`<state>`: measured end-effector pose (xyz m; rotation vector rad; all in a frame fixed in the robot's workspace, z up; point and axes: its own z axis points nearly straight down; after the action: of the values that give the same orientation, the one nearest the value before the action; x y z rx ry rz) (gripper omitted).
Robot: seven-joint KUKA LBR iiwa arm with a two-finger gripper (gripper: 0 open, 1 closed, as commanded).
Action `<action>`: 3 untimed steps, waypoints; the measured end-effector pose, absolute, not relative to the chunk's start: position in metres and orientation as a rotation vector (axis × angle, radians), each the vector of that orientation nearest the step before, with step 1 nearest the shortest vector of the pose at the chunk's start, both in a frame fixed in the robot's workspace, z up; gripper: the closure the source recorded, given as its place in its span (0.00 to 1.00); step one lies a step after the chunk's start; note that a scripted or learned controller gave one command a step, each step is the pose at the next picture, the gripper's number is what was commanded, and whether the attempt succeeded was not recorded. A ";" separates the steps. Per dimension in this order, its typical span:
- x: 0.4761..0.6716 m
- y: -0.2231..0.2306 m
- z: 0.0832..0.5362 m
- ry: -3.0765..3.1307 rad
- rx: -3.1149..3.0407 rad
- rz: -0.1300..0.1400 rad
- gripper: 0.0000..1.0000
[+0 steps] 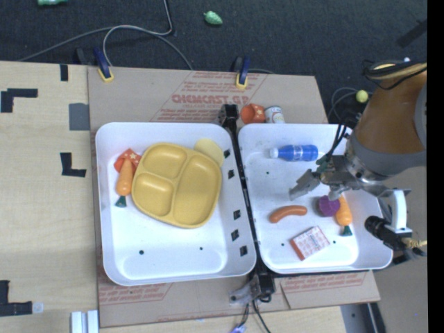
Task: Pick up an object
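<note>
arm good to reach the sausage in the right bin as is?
Probably yes. The sausage lies flat on bare bin floor, apart from the purple piece and the red-and-white packet. The end effector hangs just above and to its right, nothing between them.

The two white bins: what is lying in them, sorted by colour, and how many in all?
Yellow: 2, a divided plate and a small piece at its corner
Orange: 3, a carrot left, a carrot right, a sausage
Red: 2, a star-like piece, a packet
Blue: 1, a bottle
Purple: 1, a lump
Total: 9
</note>
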<state>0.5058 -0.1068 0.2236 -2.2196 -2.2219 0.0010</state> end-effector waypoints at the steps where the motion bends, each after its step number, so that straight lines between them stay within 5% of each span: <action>1: 0.503 -0.115 0.142 -2.219 -2.219 0.003 0.00; 2: 0.540 -0.119 0.086 -2.222 -2.221 -0.001 0.00; 3: 0.541 -0.120 0.096 -2.225 -2.224 -0.002 1.00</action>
<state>0.5411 -0.1199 0.0965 -2.2237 -2.2255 -0.0023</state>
